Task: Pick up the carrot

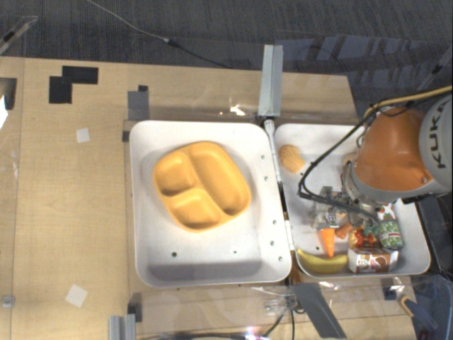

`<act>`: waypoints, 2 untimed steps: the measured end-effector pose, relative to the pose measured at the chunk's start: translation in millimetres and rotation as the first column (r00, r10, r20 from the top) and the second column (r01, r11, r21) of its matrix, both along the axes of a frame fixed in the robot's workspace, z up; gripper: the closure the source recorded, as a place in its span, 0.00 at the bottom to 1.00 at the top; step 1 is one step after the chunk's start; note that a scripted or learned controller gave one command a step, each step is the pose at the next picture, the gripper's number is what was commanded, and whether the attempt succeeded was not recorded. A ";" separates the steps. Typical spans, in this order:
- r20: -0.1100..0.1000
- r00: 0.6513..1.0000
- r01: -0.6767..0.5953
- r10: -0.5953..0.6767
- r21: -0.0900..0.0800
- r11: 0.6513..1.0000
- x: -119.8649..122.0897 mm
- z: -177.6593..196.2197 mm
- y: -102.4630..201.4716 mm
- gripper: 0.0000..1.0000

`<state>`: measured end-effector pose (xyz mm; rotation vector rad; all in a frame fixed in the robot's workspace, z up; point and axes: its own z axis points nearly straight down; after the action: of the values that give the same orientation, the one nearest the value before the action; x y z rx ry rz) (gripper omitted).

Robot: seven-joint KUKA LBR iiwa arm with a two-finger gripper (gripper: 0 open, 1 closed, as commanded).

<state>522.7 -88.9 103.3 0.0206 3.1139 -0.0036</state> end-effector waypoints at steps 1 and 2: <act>-0.001 1.000 0.000 0.000 0.000 1.000 -0.3 -0.5 0.2 0.00; 0.003 0.999 -0.052 0.052 -0.003 0.999 -26.2 -10.9 4.2 0.00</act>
<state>496.4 -84.7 92.4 -0.0604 3.1102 -0.0068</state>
